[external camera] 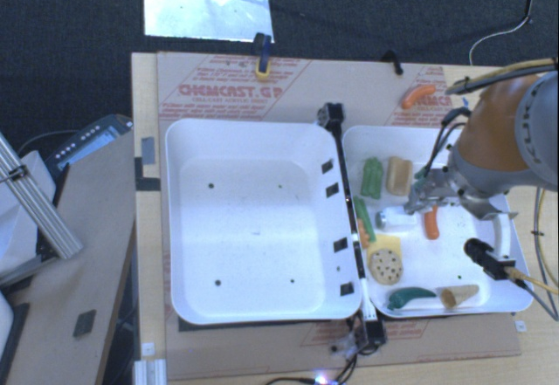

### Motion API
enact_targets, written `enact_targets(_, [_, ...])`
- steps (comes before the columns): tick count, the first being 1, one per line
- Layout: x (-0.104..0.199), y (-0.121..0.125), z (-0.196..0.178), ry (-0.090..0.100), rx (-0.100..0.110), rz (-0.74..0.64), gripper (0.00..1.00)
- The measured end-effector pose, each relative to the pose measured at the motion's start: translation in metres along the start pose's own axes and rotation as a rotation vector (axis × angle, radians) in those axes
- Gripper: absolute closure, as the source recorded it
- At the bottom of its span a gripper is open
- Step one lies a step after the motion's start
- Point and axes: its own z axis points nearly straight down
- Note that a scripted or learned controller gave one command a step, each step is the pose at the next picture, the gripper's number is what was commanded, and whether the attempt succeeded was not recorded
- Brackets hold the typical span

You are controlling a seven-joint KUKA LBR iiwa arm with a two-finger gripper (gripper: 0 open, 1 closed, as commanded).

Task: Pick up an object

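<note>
1. Gripper (425, 196) hangs low over the right bin (434, 266), just right of and a little below the tan block (399, 174); how far it is open cannot be read from this angle; nothing is seen held in it.
2. Task's thing: any loose piece. Nearest candidates are the tan block itself, the pale piece (395, 219) below it, and the orange piece (431, 224) below and right of it, almost under the wrist.
3. Risk: these three crowd the gripper; a descent between them may close on nothing or nudge one aside; cause would be the tight spacing.
4. Risk: the orange piece looks slim and rounded, so it may roll or slip out of a pinch; the tan block looks squarer and, in my judgement, the safer grasp.
5. Risk: the green piece (373, 176) lies just left of the tan block; a grasp on the block could catch both or shove one into the other.
6. Farther out: yellow disc (385, 263) well below the tan block; teal piece (410, 296) and cone (460, 294) farther below still, near the bin's near wall; a pick there risks striking that wall.
7. Edges: black clips (333, 191) on the dividing rim sit left of the tan block, beyond the green piece; little side room that way.
8. Open room: bare floor below and right of the tan block, past the orange piece; the left bin (253, 200), well left of the block, shows broad bare floor.
</note>
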Motion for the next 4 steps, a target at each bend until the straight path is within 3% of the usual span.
enact_targets(1, [0.006, 0.069, -0.054, -0.001, 0.01, -0.004, 1.0])
enact_targets(2, [0.027, 0.117, -0.332, -0.002, 0.0, -0.005, 1.0])
enact_targets(3, [0.073, 0.11, -0.133, 0.004, 0.031, -0.004, 1.0])
enact_targets(4, [0.083, 0.039, -0.064, 0.004, 0.033, 0.003, 1.0])
